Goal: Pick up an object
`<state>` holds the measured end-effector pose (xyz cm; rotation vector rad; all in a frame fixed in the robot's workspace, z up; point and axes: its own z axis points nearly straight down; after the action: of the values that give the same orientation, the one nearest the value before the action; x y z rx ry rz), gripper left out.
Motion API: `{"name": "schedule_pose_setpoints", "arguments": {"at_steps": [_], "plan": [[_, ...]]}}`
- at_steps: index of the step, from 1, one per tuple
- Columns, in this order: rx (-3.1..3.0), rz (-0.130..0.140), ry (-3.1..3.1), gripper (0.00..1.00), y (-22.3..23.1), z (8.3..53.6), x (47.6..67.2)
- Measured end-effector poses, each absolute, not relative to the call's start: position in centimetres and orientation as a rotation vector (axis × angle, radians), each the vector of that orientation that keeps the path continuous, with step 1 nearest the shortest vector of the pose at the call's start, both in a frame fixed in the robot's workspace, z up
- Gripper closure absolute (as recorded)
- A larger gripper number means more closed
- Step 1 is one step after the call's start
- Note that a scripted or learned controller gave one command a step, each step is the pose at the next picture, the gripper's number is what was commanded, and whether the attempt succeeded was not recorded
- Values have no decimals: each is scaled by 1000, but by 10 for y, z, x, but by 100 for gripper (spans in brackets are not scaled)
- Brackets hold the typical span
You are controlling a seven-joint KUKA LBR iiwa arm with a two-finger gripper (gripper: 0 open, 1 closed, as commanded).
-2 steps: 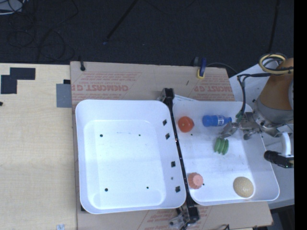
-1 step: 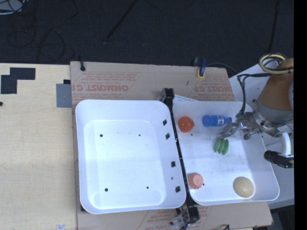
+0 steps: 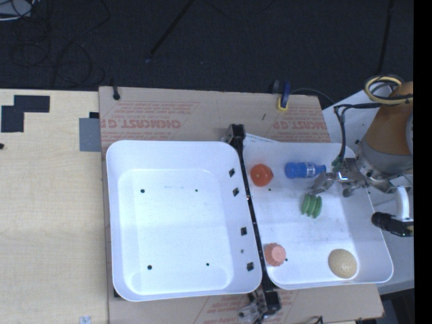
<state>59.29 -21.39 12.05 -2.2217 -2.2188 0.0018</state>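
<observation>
The right bin (image 3: pixel 370 248) holds several small objects. An orange ball (image 3: pixel 261 175) lies at its far left, and a blue bottle (image 3: pixel 304 170) lies on its side beside it. A green piece (image 3: pixel 311 205) rests near the middle. At the near left is a pink object (image 3: pixel 274 254), and a tan ball (image 3: pixel 343 262) sits at the near right. My gripper (image 3: pixel 337 185) hovers at the bin's right side, just right of the bottle and above the green piece. It is open, with nothing between its fingers.
The left bin (image 3: pixel 121 181) stands next to the right one, with a black divider (image 3: pixel 246 214) between them. Both rest on cardboard (image 3: pixel 175 113). Cables and the arm's orange band (image 3: pixel 395 127) crowd the right edge. A black part (image 3: pixel 393 224) juts in at the right rim.
</observation>
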Motion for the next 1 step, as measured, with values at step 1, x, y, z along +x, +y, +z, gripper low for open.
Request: {"name": "schedule_pose_setpoints", "arguments": {"at_steps": [1], "plan": [[-2222,2,-2219,0,-214,121,593]]}}
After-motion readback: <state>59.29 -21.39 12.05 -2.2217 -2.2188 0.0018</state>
